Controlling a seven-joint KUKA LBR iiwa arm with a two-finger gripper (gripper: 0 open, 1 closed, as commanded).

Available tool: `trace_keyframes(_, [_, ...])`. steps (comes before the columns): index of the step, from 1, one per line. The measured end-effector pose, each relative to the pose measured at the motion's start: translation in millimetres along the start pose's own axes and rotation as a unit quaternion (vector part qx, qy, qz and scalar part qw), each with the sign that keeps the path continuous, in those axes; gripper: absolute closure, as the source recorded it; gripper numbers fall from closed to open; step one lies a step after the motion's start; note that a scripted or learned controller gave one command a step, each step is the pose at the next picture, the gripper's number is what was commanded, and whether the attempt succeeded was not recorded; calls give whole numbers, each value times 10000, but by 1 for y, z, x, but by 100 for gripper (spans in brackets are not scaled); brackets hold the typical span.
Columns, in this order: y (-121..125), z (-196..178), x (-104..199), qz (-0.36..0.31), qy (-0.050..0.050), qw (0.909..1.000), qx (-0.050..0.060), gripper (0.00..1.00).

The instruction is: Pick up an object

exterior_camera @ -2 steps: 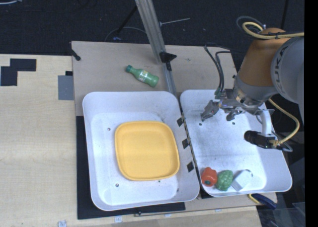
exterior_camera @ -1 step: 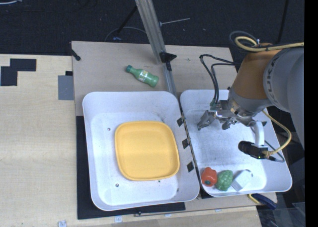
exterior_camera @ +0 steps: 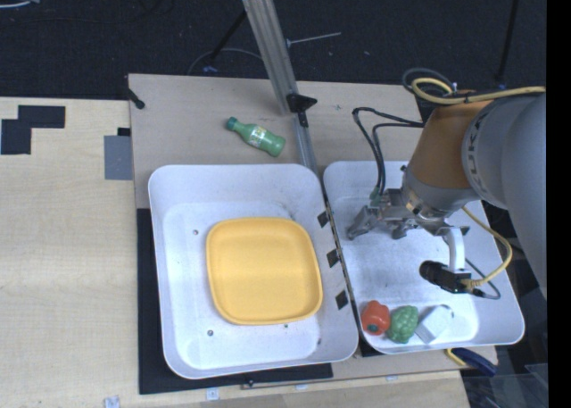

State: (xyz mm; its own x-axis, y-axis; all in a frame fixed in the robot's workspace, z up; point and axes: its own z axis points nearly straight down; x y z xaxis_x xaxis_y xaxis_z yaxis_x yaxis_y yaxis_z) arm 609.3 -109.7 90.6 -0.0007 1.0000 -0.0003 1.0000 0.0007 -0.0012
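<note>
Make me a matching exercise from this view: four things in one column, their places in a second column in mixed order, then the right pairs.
Things
1. yellow square plastic plate
2. green plastic bottle
3. red round toy
4. grey arm's two-finger gripper

Places
A. on the bench behind the left white bin
B. front edge of the right white bin, beside a green bumpy toy
C. middle of the left white bin
D. over the rear part of the right white bin

Pairs: 1-C, 2-A, 3-B, 4-D
</note>
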Motion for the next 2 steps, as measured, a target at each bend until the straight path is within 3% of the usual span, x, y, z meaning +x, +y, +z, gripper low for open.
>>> trace_keyframes(1, [1,-12,-1,12,0,10000,-13,100])
trace_keyframes(2, [4,-67,8,2,0,10000,-25,100])
